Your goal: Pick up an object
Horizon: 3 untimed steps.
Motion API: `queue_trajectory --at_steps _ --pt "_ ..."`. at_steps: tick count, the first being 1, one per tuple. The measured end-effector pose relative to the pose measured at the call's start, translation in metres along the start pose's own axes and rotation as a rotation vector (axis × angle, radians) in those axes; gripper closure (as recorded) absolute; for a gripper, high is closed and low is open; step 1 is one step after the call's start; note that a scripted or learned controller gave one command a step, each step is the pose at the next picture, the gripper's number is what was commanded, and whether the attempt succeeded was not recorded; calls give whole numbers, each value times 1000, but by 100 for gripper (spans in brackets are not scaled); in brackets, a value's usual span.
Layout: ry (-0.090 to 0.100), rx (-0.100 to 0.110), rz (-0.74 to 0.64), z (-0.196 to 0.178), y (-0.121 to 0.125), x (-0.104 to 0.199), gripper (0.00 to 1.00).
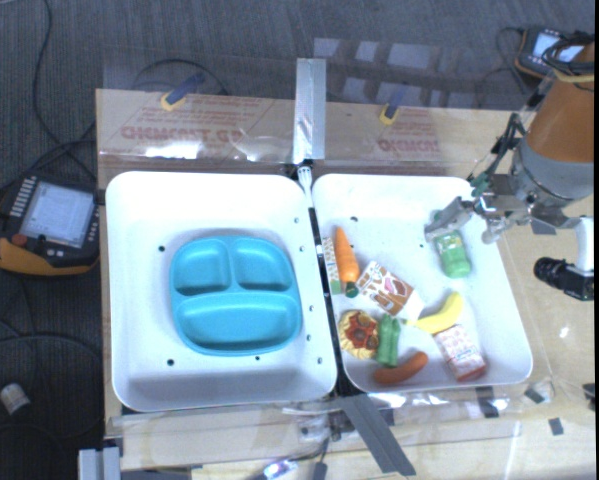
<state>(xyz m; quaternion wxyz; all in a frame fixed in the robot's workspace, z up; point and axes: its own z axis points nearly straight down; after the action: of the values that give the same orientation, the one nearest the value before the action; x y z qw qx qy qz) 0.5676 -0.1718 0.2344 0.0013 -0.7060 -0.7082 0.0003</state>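
My gripper (469, 222) hangs over the far right corner of the right bin (409, 193). Its two grey fingers stand apart, so it is open with nothing between them. A small green can (455, 256) lies on the bin floor just in front of and below the fingers, apart from them. Further along the floor lie a carrot (346, 256), a printed snack packet (386, 290), a banana (441, 314), a pizza slice (358, 332), a green vegetable (388, 339), a sausage (401, 369) and a red-and-white carton (459, 352).
The left bin (139, 368) holds a blue divided plate (237, 293). A ridge (317, 268) separates the two bins. A pendant with a screen (44, 223) sits on the floor at the left.
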Motion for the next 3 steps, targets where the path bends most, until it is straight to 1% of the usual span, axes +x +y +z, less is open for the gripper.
queue_trajectory --at_steps 1,2,3 --pt "7 -1 -58 133 62 -44 0" --pt "8 -11 -14 141 74 -42 0" --pt "-3 -15 -17 134 74 -44 100"
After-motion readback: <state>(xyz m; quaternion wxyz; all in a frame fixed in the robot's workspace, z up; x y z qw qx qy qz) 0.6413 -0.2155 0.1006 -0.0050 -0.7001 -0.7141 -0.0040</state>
